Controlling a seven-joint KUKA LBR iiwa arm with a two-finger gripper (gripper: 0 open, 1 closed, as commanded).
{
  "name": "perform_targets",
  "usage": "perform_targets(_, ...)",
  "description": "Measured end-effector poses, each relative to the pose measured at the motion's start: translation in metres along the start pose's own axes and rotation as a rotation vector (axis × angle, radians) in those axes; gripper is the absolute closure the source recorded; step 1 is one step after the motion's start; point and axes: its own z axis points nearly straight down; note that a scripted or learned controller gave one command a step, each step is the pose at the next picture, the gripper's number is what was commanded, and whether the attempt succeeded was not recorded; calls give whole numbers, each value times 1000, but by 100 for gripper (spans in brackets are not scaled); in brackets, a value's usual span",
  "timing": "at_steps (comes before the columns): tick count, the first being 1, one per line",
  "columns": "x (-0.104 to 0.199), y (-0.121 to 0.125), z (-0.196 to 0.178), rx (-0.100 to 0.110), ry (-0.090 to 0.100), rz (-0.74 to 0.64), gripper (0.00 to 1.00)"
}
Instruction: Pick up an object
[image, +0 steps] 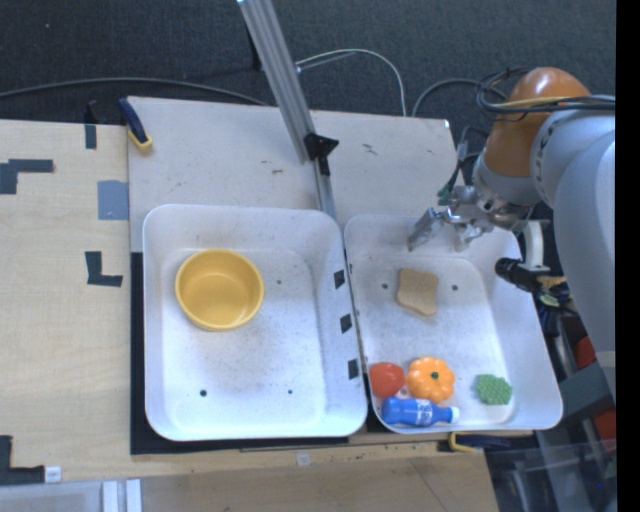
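Hovering empty with fingers spread over the right bin's (520, 330) far edge, the gripper (445, 228) should descend squarely onto the nearby tan sponge (418, 290), centred before closing.

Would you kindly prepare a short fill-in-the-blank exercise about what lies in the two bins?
1. The yellow bowl sits in the ____ bin.
2. The tan sponge-like piece lies in the ____ bin.
3. The blue bottle lies just below the ____ pumpkin toy.
4. The gripper hovers at the right bin's ____ edge.

Missing words: left; right; orange; far
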Motion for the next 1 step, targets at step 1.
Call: perform_targets(1,1,0,-12,-2,0,-1,100)
